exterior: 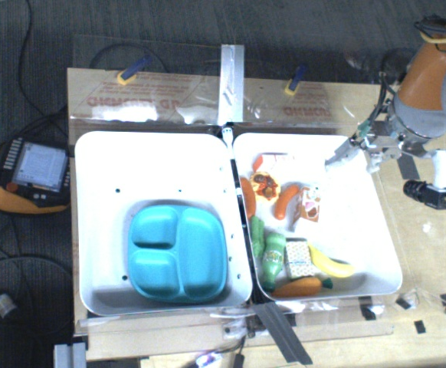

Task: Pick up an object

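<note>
Gripper (344, 153) hovers at the upper right of the frame over the right bin (376, 205); whether it is open I cannot tell.

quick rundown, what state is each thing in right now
gripper: over the right bin's top right corner, holding nothing
blue tray: flat in the left bin
banana: lying in the right bin
sausage: lying loose, untouched
green bottle: on its side

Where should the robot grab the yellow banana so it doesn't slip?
Probably around the middle of the banana, coming straight down from above. It lies flat and curved near the right bin's front corner, its middle clear on the outer side; a small box crowds its left end.
</note>
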